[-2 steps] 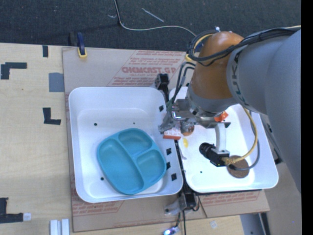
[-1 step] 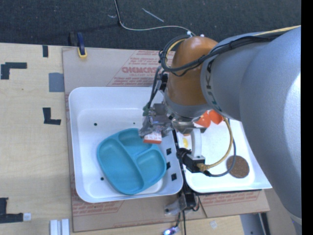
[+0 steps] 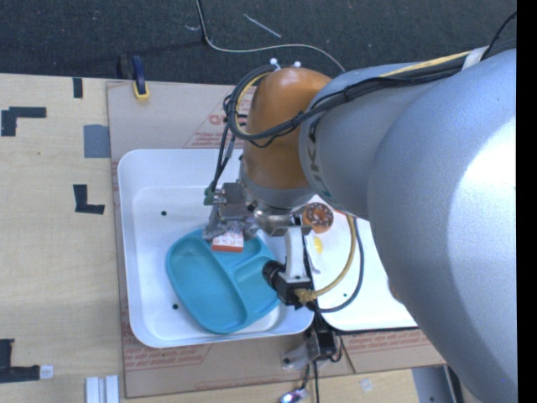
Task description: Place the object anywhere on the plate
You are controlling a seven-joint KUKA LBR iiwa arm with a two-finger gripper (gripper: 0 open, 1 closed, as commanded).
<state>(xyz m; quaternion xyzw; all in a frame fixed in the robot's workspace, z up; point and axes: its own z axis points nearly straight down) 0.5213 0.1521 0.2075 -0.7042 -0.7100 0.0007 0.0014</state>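
The claw [image 3: 226, 225] pinches a small orange-and-white object [image 3: 227, 242] directly below it, hanging just over the blue plate [image 3: 214, 288] (its upper rim). The placing step looks at hand; next calls for lowering slightly and releasing.

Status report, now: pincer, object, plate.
Pincer low over the blue plate, upper edge. Small orange-white object at its tip, over the plate; hold unconfirmed. Plate sits in the left white bin. Nothing in the way.
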